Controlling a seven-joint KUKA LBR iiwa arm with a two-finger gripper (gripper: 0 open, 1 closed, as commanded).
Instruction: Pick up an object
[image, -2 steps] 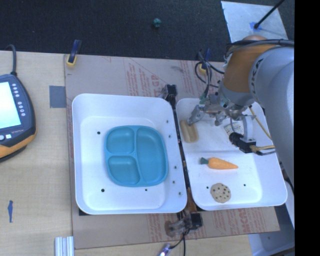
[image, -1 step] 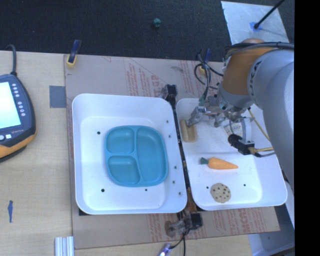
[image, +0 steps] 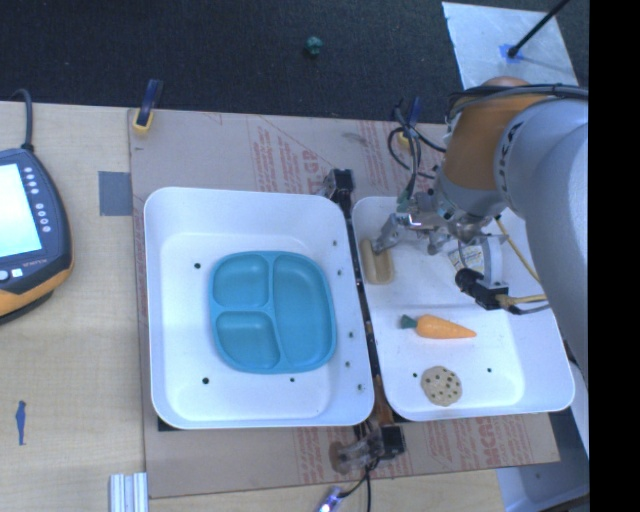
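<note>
We read the gripper (image: 383, 243) as hovering at the right bin's (image: 540, 392) far-left corner over the tan block (image: 377, 264); finger spread unreadable. Toy carrot (image: 443, 327) and cookie (image: 440, 385) lie apart.

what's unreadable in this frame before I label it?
- Gripper: finger state unclear, dark clutter and cables around it, camera view.
- Tan block: touching the gripper or just below it, cannot tell.
- Right bin: far corner hidden under the arm.
- Cookie: too small for detail.
</note>
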